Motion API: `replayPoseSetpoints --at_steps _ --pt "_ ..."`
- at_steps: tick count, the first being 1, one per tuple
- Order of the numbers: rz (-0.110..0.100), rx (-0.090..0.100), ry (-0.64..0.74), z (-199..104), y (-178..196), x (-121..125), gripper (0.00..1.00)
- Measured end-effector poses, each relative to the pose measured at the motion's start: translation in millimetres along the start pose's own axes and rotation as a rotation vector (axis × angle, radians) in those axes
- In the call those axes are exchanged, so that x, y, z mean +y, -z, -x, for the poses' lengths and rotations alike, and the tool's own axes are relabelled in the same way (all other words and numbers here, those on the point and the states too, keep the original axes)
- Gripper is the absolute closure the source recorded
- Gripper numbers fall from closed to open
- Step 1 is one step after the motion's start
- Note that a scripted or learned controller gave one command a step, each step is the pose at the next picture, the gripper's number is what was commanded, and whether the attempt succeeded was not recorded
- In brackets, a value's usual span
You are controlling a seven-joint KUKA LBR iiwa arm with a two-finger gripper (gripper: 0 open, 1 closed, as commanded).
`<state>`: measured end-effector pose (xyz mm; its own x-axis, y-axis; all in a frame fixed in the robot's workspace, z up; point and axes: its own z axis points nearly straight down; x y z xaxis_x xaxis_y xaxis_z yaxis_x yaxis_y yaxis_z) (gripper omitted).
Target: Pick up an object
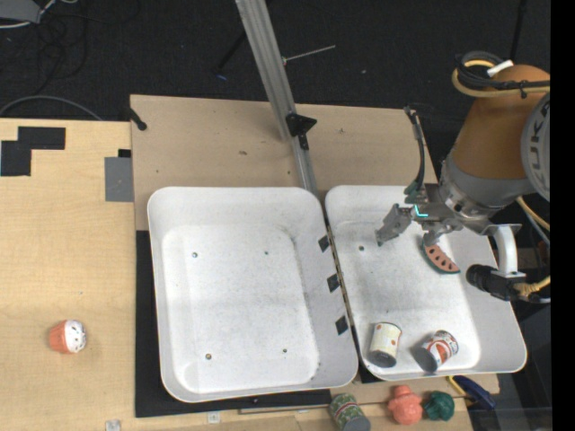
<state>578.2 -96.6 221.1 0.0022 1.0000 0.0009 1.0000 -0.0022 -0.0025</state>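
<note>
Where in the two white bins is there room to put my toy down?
The left bin has bare white floor from wall to wall. In the right bin, the middle is free, between the divider and the gripper. It gets crowded along the near edge, where the white cup and the red-and-white can lie, and by the pink piece under the gripper.

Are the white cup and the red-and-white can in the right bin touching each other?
Apart. The camera view shows bare bin floor between the white cup and the red-and-white can.

Fixed overhead slant over both bins [235,203]
</note>
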Motion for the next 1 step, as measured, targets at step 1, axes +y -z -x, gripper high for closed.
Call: replayPoseSetpoints --at_steps 1 --pt "-0.007 0.001 0.002 -0.1 -64.7 -1.6 0.00"
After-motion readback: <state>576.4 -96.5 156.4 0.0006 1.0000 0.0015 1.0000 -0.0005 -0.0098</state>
